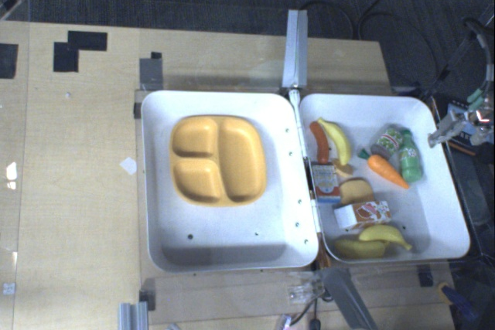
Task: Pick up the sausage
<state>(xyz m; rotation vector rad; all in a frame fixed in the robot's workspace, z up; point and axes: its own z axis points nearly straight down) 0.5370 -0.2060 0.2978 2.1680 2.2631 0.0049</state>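
Note:
The sausage (319,141) is a short reddish-orange link. It lies upright in the picture at the upper left of the right bin (445,189), close to the divider between the bins. A yellow banana (337,140) lies against its right side. A small printed packet (326,180) sits just below its lower end.
An orange carrot (387,171) and a green packet (399,151) lie at the right bin's upper right. A tan piece (355,188), a red-and-white carton (366,212) and more bananas (373,242) fill its lower part. The left bin (155,189) holds a yellow divided plate (219,158). Grey hardware with cables (462,124) stands beside the right rim.

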